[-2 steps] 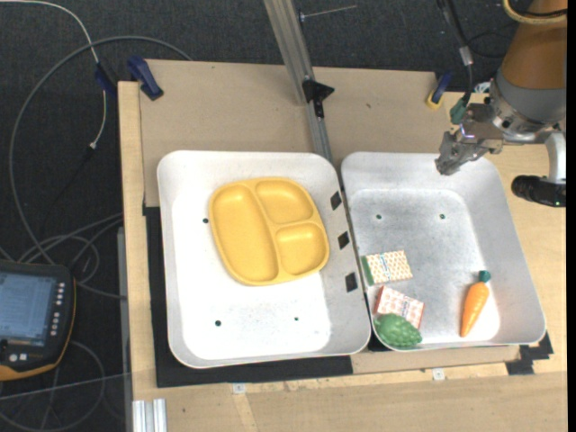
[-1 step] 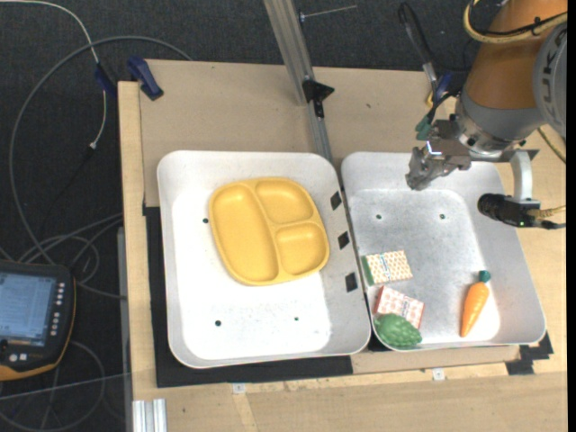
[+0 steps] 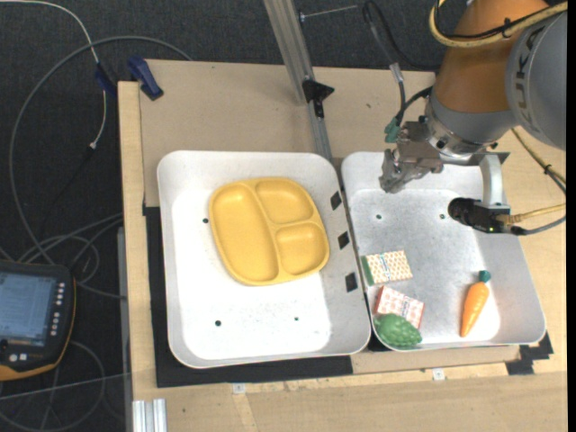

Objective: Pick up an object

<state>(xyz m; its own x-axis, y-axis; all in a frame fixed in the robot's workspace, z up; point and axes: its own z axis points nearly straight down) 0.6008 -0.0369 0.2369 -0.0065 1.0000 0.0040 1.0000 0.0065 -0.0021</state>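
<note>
Looming closest to the lens at the upper right of the frame, the grey arm with its orange band (image 3: 490, 34) reaches in over a tan tabletop (image 3: 234, 106). Two shallow white bins sit side by side. Left bin (image 3: 189, 331), centre of frame, holds a yellow divided plate (image 3: 267, 229). Right bin (image 3: 423, 214) holds four small things along its lower edge: an orange carrot (image 3: 474, 306) at lower right, a green leafy toy (image 3: 398, 331), a red-and-white packet (image 3: 399, 305) touching it, and a patterned packet (image 3: 388, 265) just above. Near that bin's upper left corner hangs the gripper (image 3: 393, 180), well apart from all four, with nothing between its fingers; whether they are spread or closed cannot be told. By my judgement the pick is not yet begun: choosing, descending and grasping all remain.
</note>
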